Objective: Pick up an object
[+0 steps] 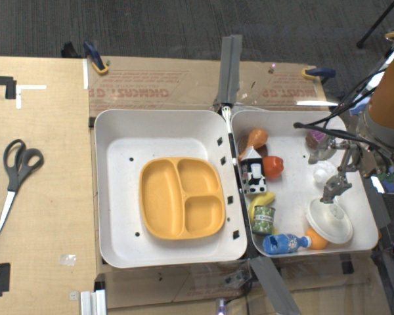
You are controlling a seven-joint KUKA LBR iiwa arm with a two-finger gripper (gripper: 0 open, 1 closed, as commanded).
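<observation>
jaws hung over the right bin, nothing in them

the arm (387, 104) came in from the right, grey with its orange band, and the jaws (335, 190) hung low over the right bin (295, 120), near its right wall. whether they were spread or closed i could not tell from where i stood; nothing showed between them.

just below the jaws, toward the front of the bin, lay a white funnel-shaped dish (329, 224), close to touching them but not gripped. an orange ball (317, 240) peeped out from under its front edge. beside that, along the front wall, a blue bottle (285, 243) lay on its side.

the rest of the objects crowded the bin's left side, well apart from the jaws: an orange bulb-shaped toy (256, 138) at the back, a red piece (273, 167) next to it, a black-and-white cow-patterned carton (253, 176) below, then a yellow banana (261, 199) and a small green can (263, 220).

the left bin (111, 176) held a yellow divided plate (182, 197) with three compartments. on the wooden worktop (46, 176) to the far left lay a pair of scissors (14, 176) with black handles.
</observation>
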